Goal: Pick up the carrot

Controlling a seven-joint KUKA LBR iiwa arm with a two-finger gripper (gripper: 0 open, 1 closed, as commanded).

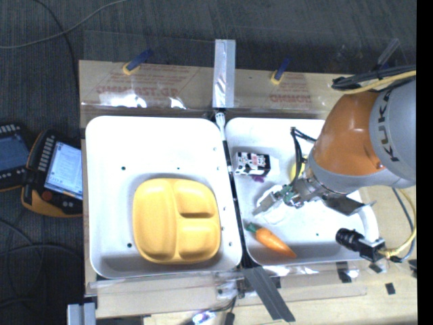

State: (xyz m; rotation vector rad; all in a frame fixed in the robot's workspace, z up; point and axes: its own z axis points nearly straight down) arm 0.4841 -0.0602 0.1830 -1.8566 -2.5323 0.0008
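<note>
the carrot [272, 240] lies near the front of the right bin [308, 131], just below the gripper [265, 206], whose jaws stand spread and hold nothing.

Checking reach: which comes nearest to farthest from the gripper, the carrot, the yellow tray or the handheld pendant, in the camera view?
From the gripper:
1. carrot, just below it in the right bin.
2. yellow tray, in the left bin.
3. handheld pendant, off the bench at far left.
</note>
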